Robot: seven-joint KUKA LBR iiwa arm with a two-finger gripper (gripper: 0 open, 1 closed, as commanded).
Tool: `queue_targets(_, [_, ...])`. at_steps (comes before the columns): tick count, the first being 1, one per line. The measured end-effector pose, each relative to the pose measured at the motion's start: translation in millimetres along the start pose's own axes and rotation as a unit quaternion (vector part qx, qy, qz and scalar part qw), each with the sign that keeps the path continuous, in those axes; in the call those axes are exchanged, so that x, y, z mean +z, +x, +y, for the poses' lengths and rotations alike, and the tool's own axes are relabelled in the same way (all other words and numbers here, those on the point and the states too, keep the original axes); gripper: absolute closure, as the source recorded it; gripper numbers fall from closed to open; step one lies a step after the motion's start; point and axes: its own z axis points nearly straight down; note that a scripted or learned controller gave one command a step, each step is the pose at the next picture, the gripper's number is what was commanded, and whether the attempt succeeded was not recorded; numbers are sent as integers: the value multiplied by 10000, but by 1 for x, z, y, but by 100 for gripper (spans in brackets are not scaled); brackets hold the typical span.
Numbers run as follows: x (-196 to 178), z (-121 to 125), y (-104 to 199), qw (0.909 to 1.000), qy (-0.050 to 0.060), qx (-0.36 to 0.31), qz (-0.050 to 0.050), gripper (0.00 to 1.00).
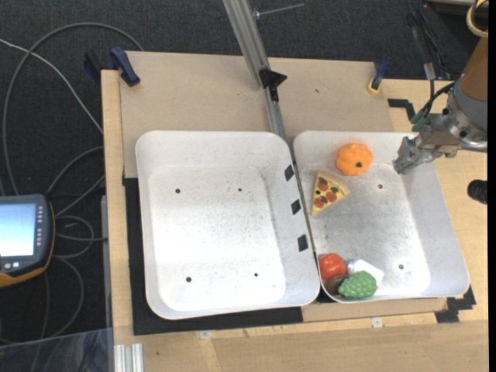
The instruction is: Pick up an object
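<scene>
Four toys lie in the shallow white right-hand bin [418,231]; gripper [408,158], jaw state unclear, hovers beside the round orange plastic pumpkin [354,159], approaching; next, descend over it.

Wooden bench [209,91], two white bins [217,149]

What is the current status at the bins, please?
Pincer over right bin's far edge, nothing seen in it. Orange pumpkin toy just beside it, untouched. Pizza slice nearby; path open.
</scene>
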Motion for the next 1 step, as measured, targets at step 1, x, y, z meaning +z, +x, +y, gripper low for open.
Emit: queue_targets(1, [14,-2,52,10000,1,-6,2,100])
